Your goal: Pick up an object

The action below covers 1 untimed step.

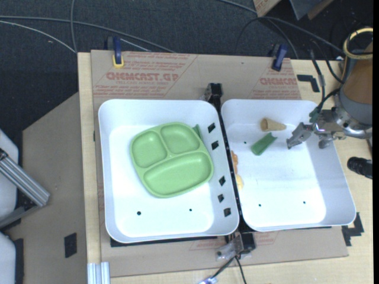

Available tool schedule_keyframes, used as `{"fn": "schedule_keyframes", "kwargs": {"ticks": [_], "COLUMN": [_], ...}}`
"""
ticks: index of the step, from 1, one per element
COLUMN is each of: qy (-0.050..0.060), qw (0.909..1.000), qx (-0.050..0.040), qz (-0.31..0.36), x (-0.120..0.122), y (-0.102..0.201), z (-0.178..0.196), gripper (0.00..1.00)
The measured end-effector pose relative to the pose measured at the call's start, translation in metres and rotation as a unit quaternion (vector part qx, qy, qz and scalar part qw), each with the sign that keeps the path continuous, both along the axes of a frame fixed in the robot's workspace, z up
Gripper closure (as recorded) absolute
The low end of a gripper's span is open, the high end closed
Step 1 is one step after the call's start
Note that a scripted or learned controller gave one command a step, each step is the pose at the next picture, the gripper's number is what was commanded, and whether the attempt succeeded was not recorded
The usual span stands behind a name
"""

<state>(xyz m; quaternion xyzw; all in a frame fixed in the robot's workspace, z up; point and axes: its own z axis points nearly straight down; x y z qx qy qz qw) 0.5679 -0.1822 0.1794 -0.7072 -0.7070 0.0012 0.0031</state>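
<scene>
A: Where's the target? Jaws?

B: Small green oblong block [262,144] lies in the right white plastic bin [331,209], upper part, near a tan cone-shaped piece [272,125]. The metal two-finger gripper [296,139] sits just right of it; jaws apart, nothing between them.

A: Approach?

B: Shift left, centre over the block, descend straight. Cone is close, so avoid clipping it. Green divided plate [172,158] sits in the left bin, well apart.

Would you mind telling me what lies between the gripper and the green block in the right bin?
Bare white bin floor separates gripper from green block, seen in the camera view.
</scene>
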Motion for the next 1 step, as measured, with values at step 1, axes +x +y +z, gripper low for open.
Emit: {"fn": "schedule_keyframes", "kwargs": {"ticks": [1], "qy": [0.000], "qw": [1.0000], "qx": [0.0000], "qz": [0.000], "x": [0.0019], "y": [0.0012], "z": [-0.0427], "gripper": [0.00]}}
